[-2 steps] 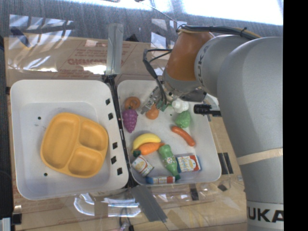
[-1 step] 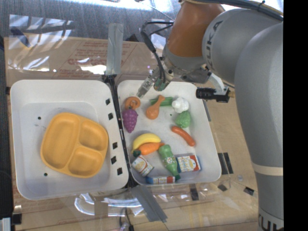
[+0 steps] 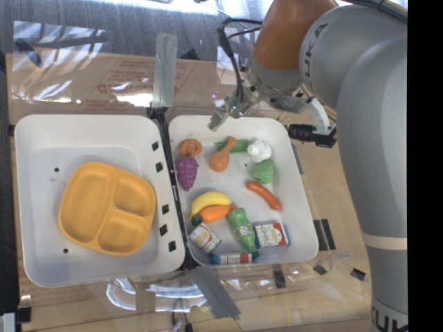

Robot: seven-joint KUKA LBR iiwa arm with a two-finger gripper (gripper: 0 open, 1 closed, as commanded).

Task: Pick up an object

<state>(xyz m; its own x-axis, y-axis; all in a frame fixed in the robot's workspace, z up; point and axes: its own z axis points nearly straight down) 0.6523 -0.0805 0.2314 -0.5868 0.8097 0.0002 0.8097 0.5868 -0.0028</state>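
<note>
While the grey arm [image 3: 360, 116] reaches in from the right, its gripper [image 3: 220, 118] hangs above the far rim of the right bin [image 3: 294, 185], with nothing visibly held; whether the fingers are apart or together I cannot tell. An orange band [image 3: 284, 30] wraps the arm above the wrist, and black cables [image 3: 232, 43] loop beside it.

2 shallow white bins sit side by side on a bench [image 3: 90, 75] covered with brown cardboard under glossy clear plastic, which throws bright glare along the far side. Strips of grey tape [image 3: 165, 71] run across this covering at the far seam between the bins and at the near edge.

Inside the left bin [image 3: 41, 137] lies a yellow divided tray [image 3: 107, 207] with 3 compartments.

All the toy objects lie in the right bin. Near the far wall are a small brown ring [image 3: 190, 146], an orange drumstick-shaped piece [image 3: 221, 158], a green pod [image 3: 239, 144] and a white bulb [image 3: 259, 150] touching a green leafy piece [image 3: 264, 171]. A purple grape bunch [image 3: 187, 171] rests by the left wall. A red-orange sausage [image 3: 264, 195] lies toward the right. Nearer the front are a banana [image 3: 210, 200] touching a carrot [image 3: 211, 214], a green bottle [image 3: 241, 229], a small can [image 3: 205, 238], a carton [image 3: 270, 234] and a flat box [image 3: 232, 258].
</note>
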